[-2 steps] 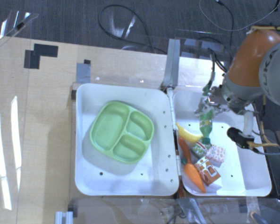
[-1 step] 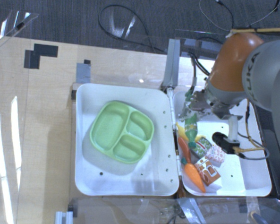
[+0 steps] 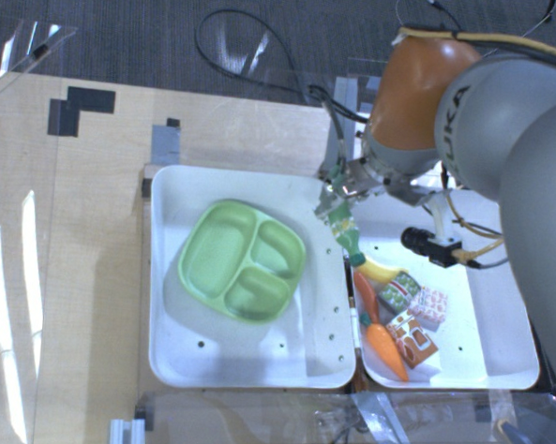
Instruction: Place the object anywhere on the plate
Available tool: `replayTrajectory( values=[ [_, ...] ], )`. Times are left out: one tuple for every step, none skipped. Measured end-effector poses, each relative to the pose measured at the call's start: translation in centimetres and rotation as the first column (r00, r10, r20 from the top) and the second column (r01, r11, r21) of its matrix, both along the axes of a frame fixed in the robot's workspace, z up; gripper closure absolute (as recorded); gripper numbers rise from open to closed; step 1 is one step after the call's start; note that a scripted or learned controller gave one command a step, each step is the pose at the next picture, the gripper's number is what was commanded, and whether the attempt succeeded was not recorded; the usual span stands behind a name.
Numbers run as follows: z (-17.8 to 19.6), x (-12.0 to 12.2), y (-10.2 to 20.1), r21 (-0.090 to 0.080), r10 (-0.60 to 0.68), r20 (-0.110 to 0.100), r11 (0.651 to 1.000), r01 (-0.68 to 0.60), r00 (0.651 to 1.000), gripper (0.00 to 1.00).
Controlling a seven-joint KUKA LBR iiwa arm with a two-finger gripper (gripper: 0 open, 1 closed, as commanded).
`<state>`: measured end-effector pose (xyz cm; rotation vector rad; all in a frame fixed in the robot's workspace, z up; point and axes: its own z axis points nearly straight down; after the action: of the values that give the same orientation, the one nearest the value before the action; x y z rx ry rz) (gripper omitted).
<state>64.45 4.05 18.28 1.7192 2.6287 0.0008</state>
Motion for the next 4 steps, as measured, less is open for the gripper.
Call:
replayTrajectory(
  values=[
    [-0.4, -1.5, 7.6, 0.000, -0.020, -0.001, 1.000, 0.020, 1.000, 1.00],
    [-0.4, -1.5, 7.6, 0.000, -0.021, 0.000, 1.000, 0.021, 1.000, 0.00],
    [0.4, -1.4, 7.7, 0.000, -0.016, 0.000, 1.000, 0.016, 1.000, 1.00],
    [3.5, -4.6, 2.8, -0.001, -0.132, 0.000, 0.991, 0.132, 0.991, 1.00]
  ],
)
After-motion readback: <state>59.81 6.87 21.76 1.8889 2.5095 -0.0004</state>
